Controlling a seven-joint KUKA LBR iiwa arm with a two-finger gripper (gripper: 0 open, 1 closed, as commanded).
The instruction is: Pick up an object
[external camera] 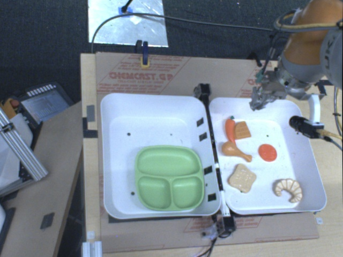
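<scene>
In the right bin (316, 182) lie several toy foods: an orange carrot (230, 128), an orange cracker-like piece (242, 130), a tan drumstick (236, 151), a red tomato slice (268, 152), a beige toast piece (242, 178) and a pale croissant (288, 189). My gripper (259, 101) hangs over the bin's far edge, above and to the right of the carrot, with nothing visibly in it. Its fingertips are too small and dark to read.
The left bin (115, 114) holds a green divided plate (168, 176) near its front. A black clamp (203, 90) stands at the divider between the bins. Cardboard lies beneath both bins, and a grey device (44, 103) sits on the table at left.
</scene>
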